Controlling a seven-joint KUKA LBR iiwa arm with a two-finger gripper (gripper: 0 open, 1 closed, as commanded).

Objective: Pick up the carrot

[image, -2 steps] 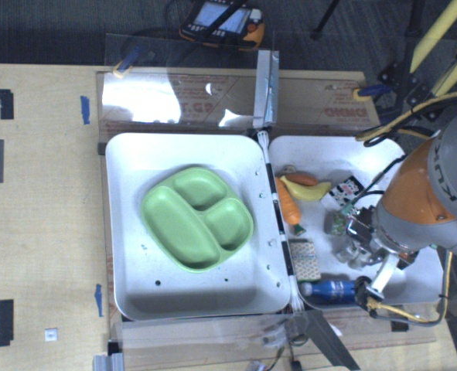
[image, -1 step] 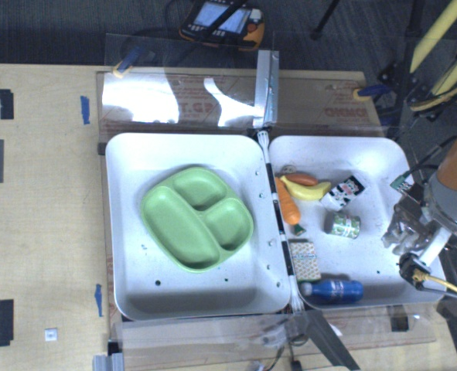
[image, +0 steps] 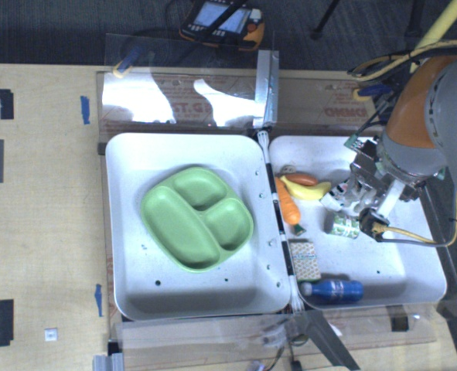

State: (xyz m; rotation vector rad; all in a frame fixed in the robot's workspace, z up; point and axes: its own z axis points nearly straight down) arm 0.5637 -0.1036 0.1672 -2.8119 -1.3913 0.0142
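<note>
Carrot (image: 288,203) lies in the right bin (image: 390,280), close against that bin's left wall, its length running roughly along the wall with the thin end pointing toward the back of the bin. Just beyond the carrot's far end, touching or nearly so, sits a yellow banana (image: 305,189) with something red (image: 304,179) tucked against it. On the near side of the carrot lies a small patterned packet (image: 305,259), and farther that way again, by the bin's front wall, a blue bottle (image: 335,288) lies on its side.

The gripper (image: 350,204) hangs over the bin to the right of the carrot — near it, though apart from it, with bare white floor between them. Whether the gripper stands wide or narrow cannot be told from this angle. A small green-and-white object (image: 344,226) sits just under the gripper, on the side away from the carrot.

To the carrot's left, past the dividing walls, the left bin (image: 135,284) holds a green divided plate (image: 197,218) — well apart from the carrot.
</note>
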